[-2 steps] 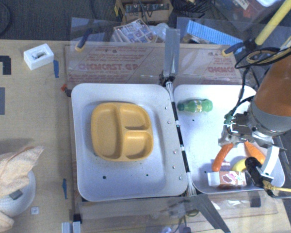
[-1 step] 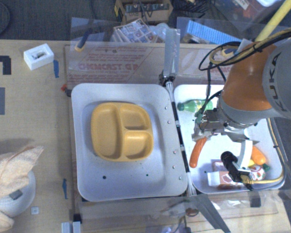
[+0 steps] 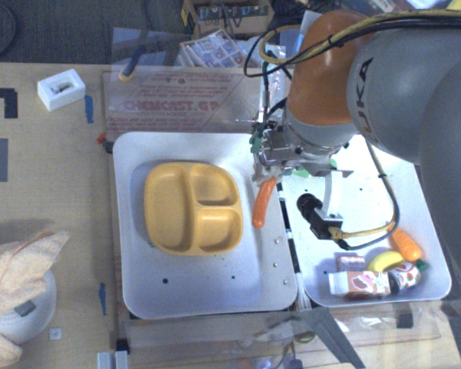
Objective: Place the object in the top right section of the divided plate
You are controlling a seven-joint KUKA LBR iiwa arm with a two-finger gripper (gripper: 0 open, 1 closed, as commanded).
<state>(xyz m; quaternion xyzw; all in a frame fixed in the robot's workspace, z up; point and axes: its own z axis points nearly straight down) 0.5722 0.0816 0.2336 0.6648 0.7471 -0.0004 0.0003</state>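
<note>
Tool (image 3: 267,177) clamped on slim orange plastic carrot (image 3: 261,204); carry left over yellow divided plate (image 3: 193,207), release low into top-right section.

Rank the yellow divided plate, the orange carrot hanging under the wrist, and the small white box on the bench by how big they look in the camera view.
1. Yellow divided plate, clearly largest.
2. Orange carrot and small white box: they look about alike. The carrot hangs nearer the camera, so I won't rank them.
</note>
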